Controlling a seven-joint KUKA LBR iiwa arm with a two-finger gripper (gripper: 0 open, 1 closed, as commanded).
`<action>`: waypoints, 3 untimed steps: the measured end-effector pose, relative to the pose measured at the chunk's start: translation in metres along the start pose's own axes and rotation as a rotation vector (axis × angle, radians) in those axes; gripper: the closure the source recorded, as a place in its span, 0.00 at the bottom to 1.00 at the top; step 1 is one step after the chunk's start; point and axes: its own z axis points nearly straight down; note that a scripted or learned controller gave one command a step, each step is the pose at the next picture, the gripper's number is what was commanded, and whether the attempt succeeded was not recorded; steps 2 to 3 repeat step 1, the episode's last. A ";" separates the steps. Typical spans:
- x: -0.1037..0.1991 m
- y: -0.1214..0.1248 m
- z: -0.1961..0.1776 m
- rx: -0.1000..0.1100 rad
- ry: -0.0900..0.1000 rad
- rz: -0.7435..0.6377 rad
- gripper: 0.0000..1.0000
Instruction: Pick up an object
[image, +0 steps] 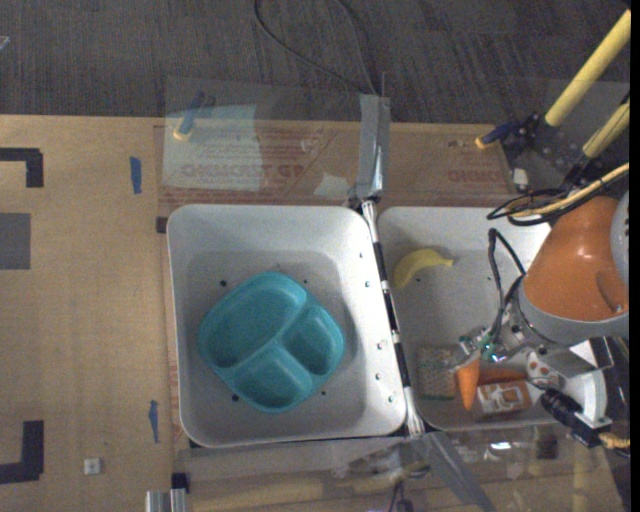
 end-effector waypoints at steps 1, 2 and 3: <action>0.019 0.022 -0.071 0.008 0.000 0.001 1.00; 0.019 0.022 -0.071 0.008 0.000 0.001 1.00; 0.019 0.022 -0.071 0.008 0.000 0.001 1.00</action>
